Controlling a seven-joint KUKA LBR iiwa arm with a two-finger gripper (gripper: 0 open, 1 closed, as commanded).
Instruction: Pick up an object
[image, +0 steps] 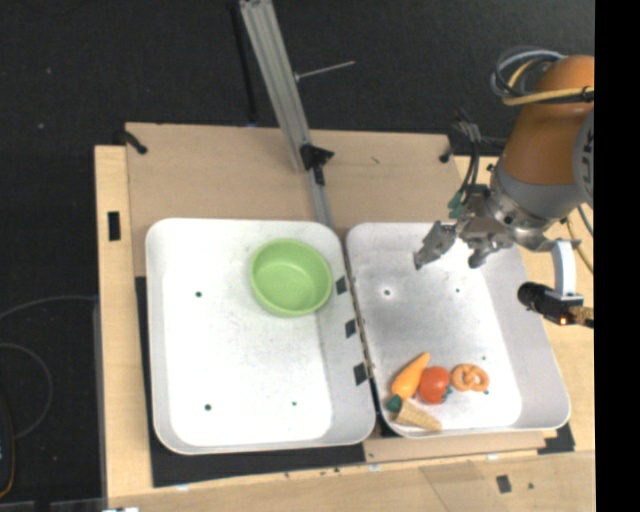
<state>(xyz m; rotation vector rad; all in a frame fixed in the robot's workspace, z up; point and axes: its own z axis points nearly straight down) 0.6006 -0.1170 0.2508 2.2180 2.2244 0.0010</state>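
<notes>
My gripper hangs open over the far part of the right bin, with nothing between its two spread fingers. At that bin's near edge lie an orange carrot, a red tomato, a small orange pretzel-like piece and a tan cone, packed close together. A green bowl stands upright in the far right part of the left bin. The gripper is well above and behind the cluster of food pieces.
A grey metal post slants up from between the bins at the back. The tan bench frames both bins. A black fitting sticks out at the right bin's right rim.
</notes>
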